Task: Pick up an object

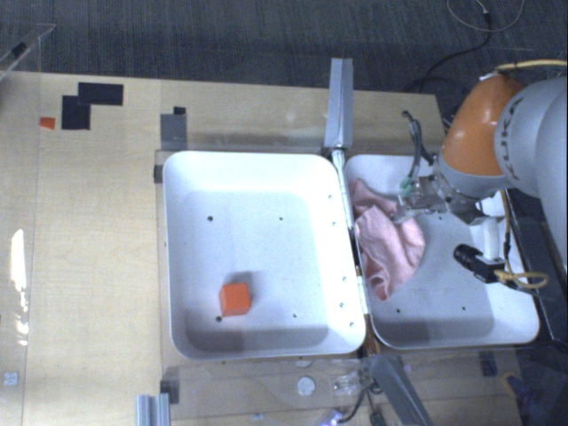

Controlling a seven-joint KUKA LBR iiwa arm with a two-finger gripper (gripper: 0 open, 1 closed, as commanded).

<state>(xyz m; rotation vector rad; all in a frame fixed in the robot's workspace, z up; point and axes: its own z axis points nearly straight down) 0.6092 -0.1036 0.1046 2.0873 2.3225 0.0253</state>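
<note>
just pincer (410, 204) atop pink cloth (383, 248)

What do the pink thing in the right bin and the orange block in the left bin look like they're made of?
Pink thing: likely soft matte cloth; it lies crumpled in folds. Orange block: looks rigid, perhaps foam, wood or plastic, with flat matte faces and straight edges; the view can't settle which.

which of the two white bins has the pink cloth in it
The right bin, under the arm, holds the pink cloth against its left wall. The left bin holds an orange block.
</note>
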